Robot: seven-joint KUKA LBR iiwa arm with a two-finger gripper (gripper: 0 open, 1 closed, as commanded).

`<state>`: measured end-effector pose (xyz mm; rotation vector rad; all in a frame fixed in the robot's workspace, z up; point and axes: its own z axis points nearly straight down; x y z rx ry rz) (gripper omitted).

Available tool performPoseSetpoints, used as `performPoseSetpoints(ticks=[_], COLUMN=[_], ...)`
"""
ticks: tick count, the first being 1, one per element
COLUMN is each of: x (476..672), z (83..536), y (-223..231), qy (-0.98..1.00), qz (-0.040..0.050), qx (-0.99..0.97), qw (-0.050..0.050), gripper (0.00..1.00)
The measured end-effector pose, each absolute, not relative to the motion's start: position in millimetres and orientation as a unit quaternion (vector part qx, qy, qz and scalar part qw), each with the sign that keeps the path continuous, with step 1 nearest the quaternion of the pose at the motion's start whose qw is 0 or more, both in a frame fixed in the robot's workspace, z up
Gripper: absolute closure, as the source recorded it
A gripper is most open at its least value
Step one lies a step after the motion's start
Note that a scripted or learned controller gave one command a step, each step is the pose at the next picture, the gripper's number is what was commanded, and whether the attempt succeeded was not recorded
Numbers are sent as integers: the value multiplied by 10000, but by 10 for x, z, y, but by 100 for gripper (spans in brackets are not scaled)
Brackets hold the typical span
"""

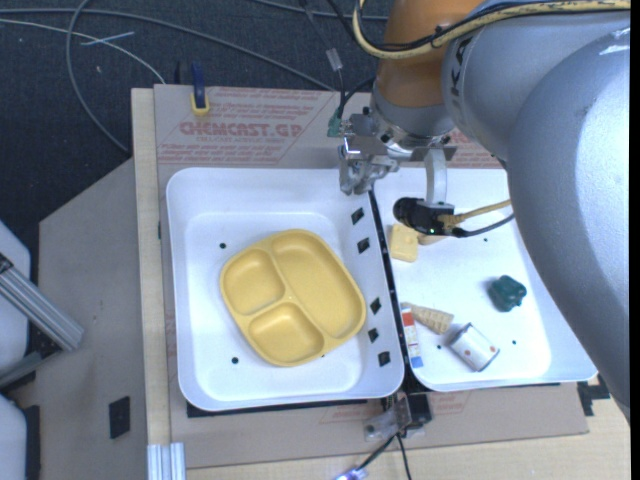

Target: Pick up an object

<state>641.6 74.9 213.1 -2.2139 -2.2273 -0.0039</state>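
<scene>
Altogether: one yellow tray (291, 296), four small objects (470, 346).

We see a yellow divided plastic tray (291, 295) in the left white bin (185, 268); the gripper (358, 180) hangs above the bins' shared edge.

Lighting: bright, even, overhead; no hard shadows. White bins (190, 268) near overexposed, rim detail washed out esp. at 3–5 o'clock. Yellow tray (290, 296) shows soft sheen, faint shadow under its edge at 6 o'clock. Dark floor (80, 68) at 10–12 o'clock underexposed, cables barely legible. Arm (560, 118) at 1–3 o'clock large, close to lens, slightly soft focus; gradient shading across grey shell. Overall res. low, mild compression grain. No noticeable edge distortion.
</scene>
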Motion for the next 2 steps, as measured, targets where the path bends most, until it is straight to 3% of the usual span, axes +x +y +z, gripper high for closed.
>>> performPoseSetpoints(ticks=[1,2], x=[6525,6519], z=[2360,2347], y=[919,907], qy=[-7081,-7075], qz=[-18,-1], qx=[-7062,-7067], qw=[-6,-1], gripper=[100,0])
